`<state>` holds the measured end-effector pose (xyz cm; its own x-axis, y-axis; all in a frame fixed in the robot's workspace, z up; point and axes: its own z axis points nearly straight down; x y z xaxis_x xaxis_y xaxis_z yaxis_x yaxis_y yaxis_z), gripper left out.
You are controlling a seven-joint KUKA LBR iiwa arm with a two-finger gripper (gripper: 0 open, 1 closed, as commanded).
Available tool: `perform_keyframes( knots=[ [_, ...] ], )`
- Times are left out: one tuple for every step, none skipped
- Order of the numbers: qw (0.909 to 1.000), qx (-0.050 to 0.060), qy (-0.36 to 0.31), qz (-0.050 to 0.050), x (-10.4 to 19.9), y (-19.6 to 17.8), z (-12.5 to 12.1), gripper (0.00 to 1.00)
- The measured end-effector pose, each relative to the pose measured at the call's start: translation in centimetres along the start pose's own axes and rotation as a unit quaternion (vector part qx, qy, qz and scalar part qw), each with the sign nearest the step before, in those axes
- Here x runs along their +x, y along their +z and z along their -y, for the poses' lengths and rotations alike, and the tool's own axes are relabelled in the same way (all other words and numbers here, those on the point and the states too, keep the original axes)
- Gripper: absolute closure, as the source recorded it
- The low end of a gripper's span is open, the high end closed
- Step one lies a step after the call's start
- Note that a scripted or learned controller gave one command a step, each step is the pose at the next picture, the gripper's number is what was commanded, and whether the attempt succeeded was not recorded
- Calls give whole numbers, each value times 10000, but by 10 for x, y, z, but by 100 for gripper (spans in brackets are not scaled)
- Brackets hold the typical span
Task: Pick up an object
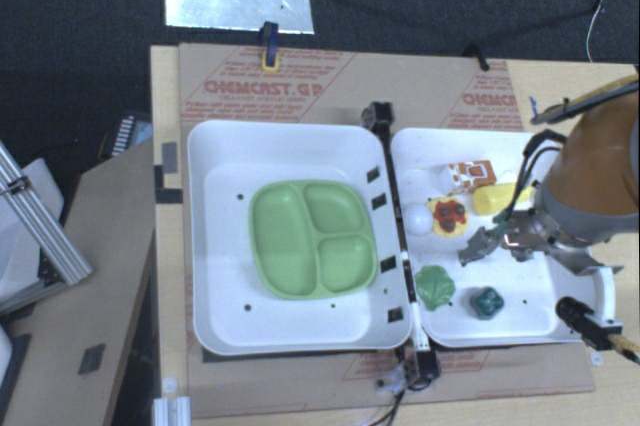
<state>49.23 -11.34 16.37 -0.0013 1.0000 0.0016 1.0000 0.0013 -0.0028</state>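
Inside the right bin, several small things lie loose on the white floor: a red and yellow toy near the middle, a white ball just to its left, a yellow piece to its right, an orange and white pack behind them, a green leafy toy toward the front left, and a dark teal lump beside it at the front. Above the bin's right half hangs the gripper, its dark tip low over the floor between the red and yellow toy and the teal lump, touching neither as far as can be seen; whether the claw is open or closed cannot be told, and nothing is seen in its grasp. Behind it, the grey and orange arm comes in from the right. Next door, the left bin holds a green divided plate. Both bins sit on a brown board.
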Motion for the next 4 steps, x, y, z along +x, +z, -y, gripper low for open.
perform_keyframes(
  knots=[
    [10000, 4, 2, 2, -5, 58, -6, 0],
    [10000, -16, 3, 5, -5, 80, -7, 0],
    [10000, -35, 3, 10, -5, 68, -8, 100],
    [10000, -47, -11, 18, -10, 5, -10, 100]
  ],
)
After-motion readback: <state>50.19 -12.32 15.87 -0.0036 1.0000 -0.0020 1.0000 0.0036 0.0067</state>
